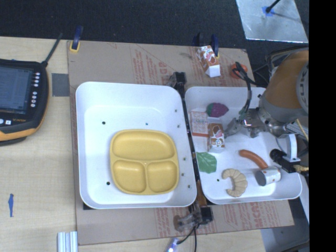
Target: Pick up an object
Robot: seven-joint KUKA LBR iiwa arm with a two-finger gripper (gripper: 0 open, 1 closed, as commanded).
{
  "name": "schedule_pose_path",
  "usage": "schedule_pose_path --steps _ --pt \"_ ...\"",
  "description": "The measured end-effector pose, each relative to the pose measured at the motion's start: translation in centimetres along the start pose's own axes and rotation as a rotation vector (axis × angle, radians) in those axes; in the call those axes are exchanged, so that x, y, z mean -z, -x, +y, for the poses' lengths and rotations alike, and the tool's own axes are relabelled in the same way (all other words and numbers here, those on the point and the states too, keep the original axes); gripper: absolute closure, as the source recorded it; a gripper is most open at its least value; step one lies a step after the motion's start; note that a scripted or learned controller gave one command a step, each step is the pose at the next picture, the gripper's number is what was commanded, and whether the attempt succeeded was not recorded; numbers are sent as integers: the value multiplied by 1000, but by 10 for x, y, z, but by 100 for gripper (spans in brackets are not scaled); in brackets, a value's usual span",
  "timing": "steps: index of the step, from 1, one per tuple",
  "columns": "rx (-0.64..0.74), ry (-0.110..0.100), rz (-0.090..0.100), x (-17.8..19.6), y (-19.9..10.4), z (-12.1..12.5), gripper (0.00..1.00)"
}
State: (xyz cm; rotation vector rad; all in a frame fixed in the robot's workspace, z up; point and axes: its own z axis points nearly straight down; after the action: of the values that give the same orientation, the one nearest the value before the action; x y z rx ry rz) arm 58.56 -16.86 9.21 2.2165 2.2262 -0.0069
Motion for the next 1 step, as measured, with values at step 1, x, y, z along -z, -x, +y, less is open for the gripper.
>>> schedule_pose_path --steps 1 --pt "1 -13 2 -2 -21 68 0"
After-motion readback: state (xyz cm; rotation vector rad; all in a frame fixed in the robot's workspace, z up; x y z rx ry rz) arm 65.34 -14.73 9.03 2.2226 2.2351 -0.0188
